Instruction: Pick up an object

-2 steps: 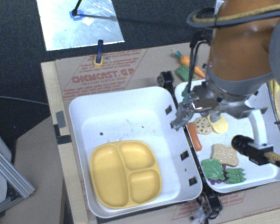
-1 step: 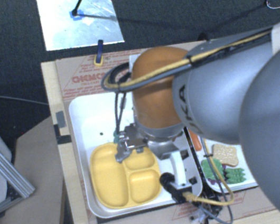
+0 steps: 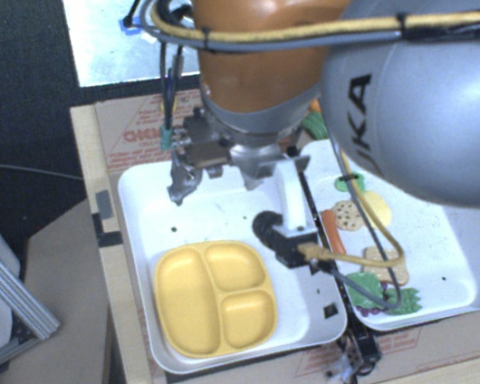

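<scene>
1. Here, gripper (image 3: 218,174): one, above the left bin (image 3: 146,207); finger spread cannot be told, nothing seen between them.
2. Yellow divided tray (image 3: 212,295): one, three compartments, left bin's near end.
3. Right bin (image 3: 474,269): several small items, largely hidden by the arm (image 3: 405,84).
4. Arm lettering: "KA", cut off.

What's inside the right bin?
The right bin holds a cookie, a carrot and green leafy food. The arm covers its far end.
</scene>
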